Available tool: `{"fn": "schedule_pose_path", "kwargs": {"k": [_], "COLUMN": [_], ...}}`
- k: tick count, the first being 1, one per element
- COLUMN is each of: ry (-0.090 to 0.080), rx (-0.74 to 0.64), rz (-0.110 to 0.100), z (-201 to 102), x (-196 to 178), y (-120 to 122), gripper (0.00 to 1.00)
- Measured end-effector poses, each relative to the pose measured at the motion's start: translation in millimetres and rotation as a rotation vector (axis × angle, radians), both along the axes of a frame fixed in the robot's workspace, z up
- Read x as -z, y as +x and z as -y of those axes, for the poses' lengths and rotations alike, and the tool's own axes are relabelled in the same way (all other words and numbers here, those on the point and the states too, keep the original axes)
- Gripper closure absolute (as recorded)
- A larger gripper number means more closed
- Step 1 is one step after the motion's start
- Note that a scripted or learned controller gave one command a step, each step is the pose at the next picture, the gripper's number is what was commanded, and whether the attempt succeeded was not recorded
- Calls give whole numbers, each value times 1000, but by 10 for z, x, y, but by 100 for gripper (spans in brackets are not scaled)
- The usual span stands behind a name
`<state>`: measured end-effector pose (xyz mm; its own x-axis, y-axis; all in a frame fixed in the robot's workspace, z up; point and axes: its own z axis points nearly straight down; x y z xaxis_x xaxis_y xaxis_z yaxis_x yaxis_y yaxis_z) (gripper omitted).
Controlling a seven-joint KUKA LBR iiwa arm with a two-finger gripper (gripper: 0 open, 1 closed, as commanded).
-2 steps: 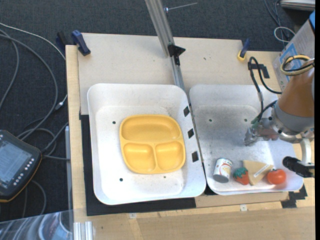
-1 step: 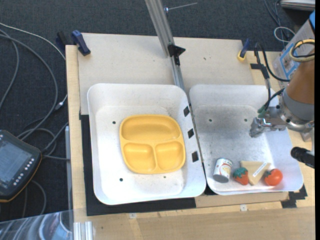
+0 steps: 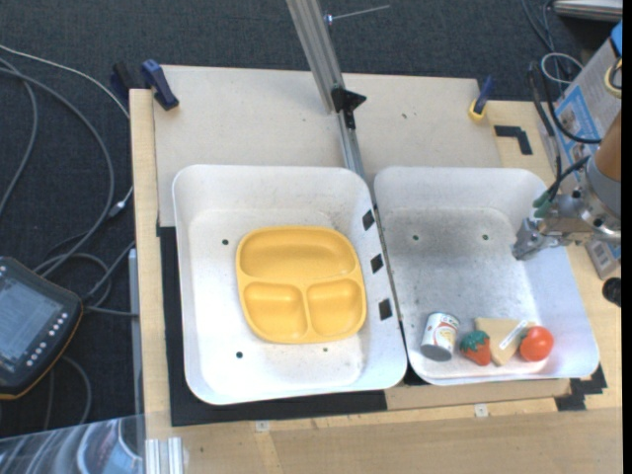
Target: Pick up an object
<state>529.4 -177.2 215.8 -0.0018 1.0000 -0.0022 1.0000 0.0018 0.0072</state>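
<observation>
Along the front edge of the right bin (image 3: 464, 215) lie a small silver can (image 3: 439, 336) on its side, a red strawberry toy (image 3: 476, 347), a tan cheese wedge (image 3: 502, 339) and a red tomato (image 3: 536, 344). My gripper (image 3: 526, 243) hangs over the right side of that bin, well behind the tomato and apart from all of these things. Nothing shows in its grasp.
A yellow divided plate (image 3: 299, 284) lies in the middle of the left bin (image 3: 197, 205). A slanted metal pole (image 3: 321, 47) rises from the back of the bench between the bins. Cables and boxes crowd the right edge behind the arm.
</observation>
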Motion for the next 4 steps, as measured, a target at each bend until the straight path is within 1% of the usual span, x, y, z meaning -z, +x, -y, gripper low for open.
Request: {"fn": "schedule_pose_path", "kwargs": {"k": [1, 2, 3, 4], "ry": [1, 3, 3, 5], "rx": [0, -5, -6, -7], "rz": [-3, -4, -4, -4], "z": [-1, -509, -996, -1611], "x": [-124, -64, -79, -173], "y": [11, 268, 532, 662], "gripper": [100, 100, 100, 100]}}
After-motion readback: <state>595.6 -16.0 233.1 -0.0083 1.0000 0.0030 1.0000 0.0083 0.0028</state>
